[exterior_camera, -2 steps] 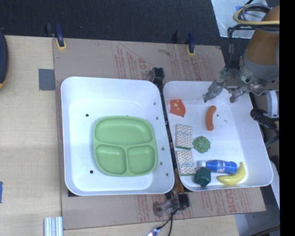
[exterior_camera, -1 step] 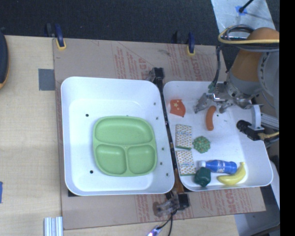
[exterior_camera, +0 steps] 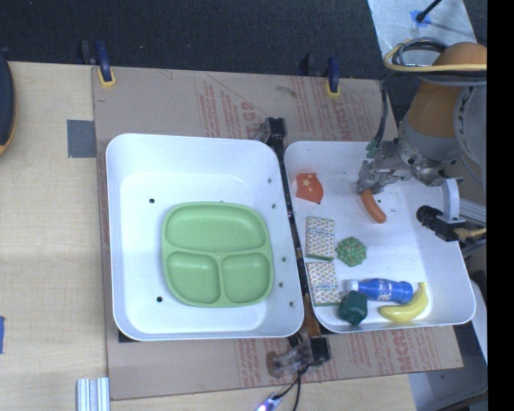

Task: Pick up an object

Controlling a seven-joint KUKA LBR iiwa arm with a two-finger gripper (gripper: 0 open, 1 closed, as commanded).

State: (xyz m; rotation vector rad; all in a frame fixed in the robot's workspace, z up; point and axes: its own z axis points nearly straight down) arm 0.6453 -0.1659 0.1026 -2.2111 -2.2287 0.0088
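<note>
Claw (exterior_camera: 374,181) low in the right bin (exterior_camera: 445,272), finger state impossible to tell. Orange carrot (exterior_camera: 373,206) just below it, touching or nearly. Red piece (exterior_camera: 309,187) off to its left.

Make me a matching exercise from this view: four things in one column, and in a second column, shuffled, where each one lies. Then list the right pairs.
Things:
1. green divided plate
2. banana
3. orange carrot piece
4. red piece

Places:
A. near corner of the right bin, beside the blue bottle
B. far left part of the right bin, close to the divider between the bins
C. middle of the left bin
D. right bin, just below the gripper

Pairs: 1-C, 2-A, 3-D, 4-B
</note>
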